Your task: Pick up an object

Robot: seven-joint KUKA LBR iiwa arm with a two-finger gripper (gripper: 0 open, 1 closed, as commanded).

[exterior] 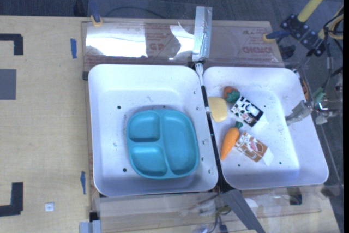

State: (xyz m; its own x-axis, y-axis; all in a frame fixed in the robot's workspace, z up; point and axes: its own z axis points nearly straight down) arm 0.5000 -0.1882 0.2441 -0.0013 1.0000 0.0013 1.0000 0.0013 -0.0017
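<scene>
**Bench set for a pick, nothing yet lifted**

Two shallow white bins are seen side by side on a pale wooden bench. In the left bin point(109, 84) a turquoise divided plate point(162, 143) of smooth moulded plastic, rounded at its corners and split into three compartments, is laid flat toward 6 o'clock. In the right bin point(283, 161) the candidate objects are clustered at about 9 o'clock, against the shared wall: a tapered orange toy carrot point(229, 142) with a green top, a pale yellow rounded piece point(218, 109), a small orange-and-green item point(230, 93) at 11 o'clock, a black-and-white patterned card point(246, 111) and a printed flat packet point(252, 148), the last two thin and glossy.

At the right bin's 3 o'clock rim a metallic, partly blurred part, taken to be the gripper point(303, 110), is seen; whether the claw is spread or closed cannot be told, and nothing is seen held in it.

The approach stage is judged to be in hand. A reach toward 9 o'clock would be called for, with one item singled out from touching neighbours; the carrot's firm, rounded body is judged easier to pinch than the flat packets.
</scene>
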